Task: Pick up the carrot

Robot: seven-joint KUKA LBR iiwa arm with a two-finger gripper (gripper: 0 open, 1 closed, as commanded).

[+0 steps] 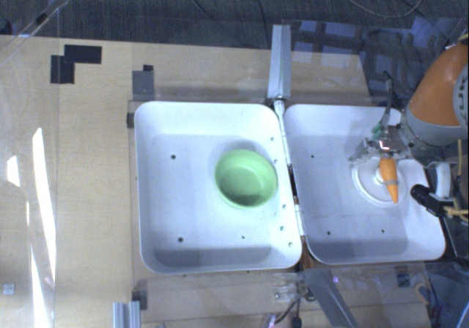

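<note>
Camera view takes in one wooden bench (73,173) bearing two shallow white bins side by side. One grey arm (440,103) with an orange band reaches in from the right over the right bin (330,224). The left bin (168,231) holds one green bowl (246,177), sitting right of its middle. In the right bin lies one white plate (366,186), toward the right side. One hand (384,149) sits at the plate's upper edge, and one orange carrot (389,176) hangs point-down from it, its top end between the fingers, so the hand is closed on the carrot above the plate.
</note>
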